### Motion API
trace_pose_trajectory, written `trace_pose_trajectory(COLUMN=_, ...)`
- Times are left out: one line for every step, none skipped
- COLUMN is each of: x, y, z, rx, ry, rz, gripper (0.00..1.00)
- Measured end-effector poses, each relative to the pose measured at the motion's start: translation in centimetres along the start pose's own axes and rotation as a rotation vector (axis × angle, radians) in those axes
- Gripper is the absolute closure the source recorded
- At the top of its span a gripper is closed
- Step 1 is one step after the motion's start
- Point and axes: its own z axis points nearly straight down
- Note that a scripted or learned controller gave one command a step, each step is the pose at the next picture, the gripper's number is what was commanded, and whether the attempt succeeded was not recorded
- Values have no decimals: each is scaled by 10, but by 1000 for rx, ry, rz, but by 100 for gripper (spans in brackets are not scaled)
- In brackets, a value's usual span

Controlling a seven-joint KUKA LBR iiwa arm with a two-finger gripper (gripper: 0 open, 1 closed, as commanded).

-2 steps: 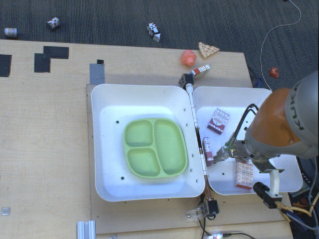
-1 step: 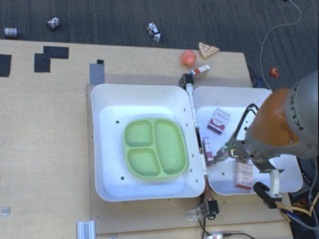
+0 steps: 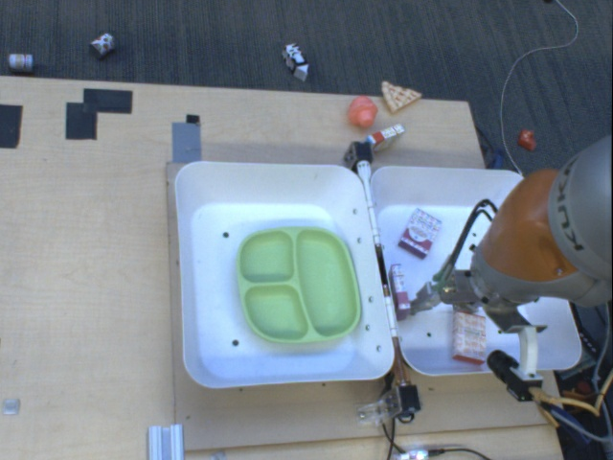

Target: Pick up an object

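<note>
My gripper [image 3: 414,303] is low in the right bin [image 3: 546,348], near its left wall. Its tip is right beside a small dark red and white packet [image 3: 397,286] that lies along that wall; whether it touches the packet is unclear. A red and white box [image 3: 420,233] lies further back in the same bin, apart from the gripper. A flat pink and white packet [image 3: 469,336] rests near the bin's front, just under the wrist. The orange-banded arm [image 3: 522,238] covers the bin's right half.
The left bin [image 3: 201,257] holds a green divided plate [image 3: 297,284]. On the bench behind the bins lie a red ball [image 3: 362,111], a pizza-slice toy [image 3: 399,95] and a small tube [image 3: 385,136]. Cables and a clip sit at the front edge [image 3: 397,405].
</note>
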Motion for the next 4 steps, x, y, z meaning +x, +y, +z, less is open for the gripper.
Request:
trace_pose_trajectory(x=1, y=0, z=0, rx=0, ry=-1, rz=1, gripper=0)
trace_pose_trajectory(x=1, y=0, z=0, rx=0, ry=-1, rz=1, gripper=0)
trace_pose_trajectory(x=1, y=0, z=0, rx=0, ry=-1, rz=1, gripper=0)
trace_pose_trajectory(x=2, y=0, z=0, rx=-1, ry=-1, rz=1, gripper=0)
